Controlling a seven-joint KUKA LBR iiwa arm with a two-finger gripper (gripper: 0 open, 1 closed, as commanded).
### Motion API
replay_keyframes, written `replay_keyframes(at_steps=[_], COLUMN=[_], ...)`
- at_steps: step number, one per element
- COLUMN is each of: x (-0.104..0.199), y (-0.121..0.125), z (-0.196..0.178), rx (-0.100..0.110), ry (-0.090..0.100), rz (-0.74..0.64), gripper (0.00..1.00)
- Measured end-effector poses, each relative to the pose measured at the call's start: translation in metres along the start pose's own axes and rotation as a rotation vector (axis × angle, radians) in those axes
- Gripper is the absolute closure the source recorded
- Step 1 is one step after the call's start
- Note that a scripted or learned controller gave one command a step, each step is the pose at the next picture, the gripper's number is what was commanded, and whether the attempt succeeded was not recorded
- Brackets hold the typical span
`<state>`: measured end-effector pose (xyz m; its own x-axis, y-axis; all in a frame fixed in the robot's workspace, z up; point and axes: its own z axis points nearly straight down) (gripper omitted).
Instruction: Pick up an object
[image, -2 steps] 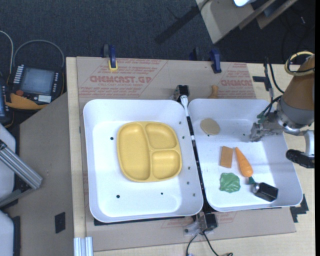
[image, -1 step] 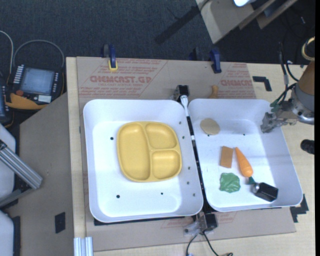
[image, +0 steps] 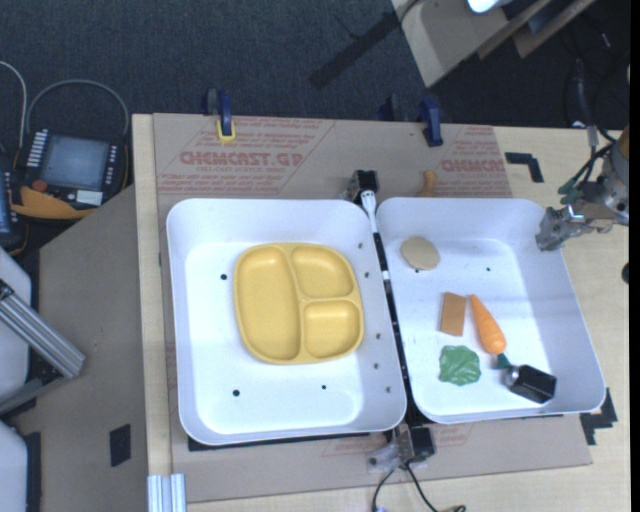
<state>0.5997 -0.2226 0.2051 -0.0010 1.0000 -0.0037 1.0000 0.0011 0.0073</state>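
carrot (image: 486, 323), well apart from end effector (image: 553, 230)

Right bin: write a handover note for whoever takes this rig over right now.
Hand: at the right bin's far right rim, nothing between its fingers as far as the view shows.
In the right bin: tan disc, brown block, carrot, green leafy piece, black object.
Left bin: yellow divided tray.
Done: nothing picked.
Left: lower onto one item, grip it, lift.
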Motion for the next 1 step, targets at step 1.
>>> replay_keyframes(at_steps=[1], x=[0.0556], y=[-0.0147], z=[-0.0120], rx=[0.008], ry=[0.006], rz=[-0.004], gripper=[1.00])
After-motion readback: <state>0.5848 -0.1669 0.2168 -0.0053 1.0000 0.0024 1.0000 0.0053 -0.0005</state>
